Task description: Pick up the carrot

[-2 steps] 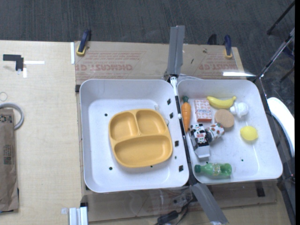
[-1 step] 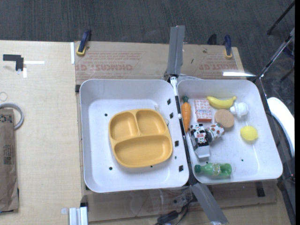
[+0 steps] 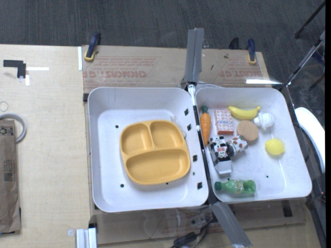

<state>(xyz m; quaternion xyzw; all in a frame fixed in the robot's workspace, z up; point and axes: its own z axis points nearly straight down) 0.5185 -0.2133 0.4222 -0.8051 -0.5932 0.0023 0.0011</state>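
Note:
The carrot (image 3: 205, 125) is orange with a small green top. It lies lengthwise along the left wall of the right bin (image 3: 295, 138), top pointing away from me. A small printed box (image 3: 223, 121) lies just to its right. A black-and-white toy (image 3: 221, 151) sits just below the carrot's tip.
The left bin (image 3: 98, 154) holds a yellow divided plate (image 3: 154, 151). In the right bin are a banana (image 3: 244, 111), a white garlic-like item (image 3: 265, 120), a tan round item (image 3: 248, 131), a lemon (image 3: 274, 147) and a green bottle (image 3: 237, 187) at the front. A white object (image 3: 310, 130) stands beyond the right bin's edge.

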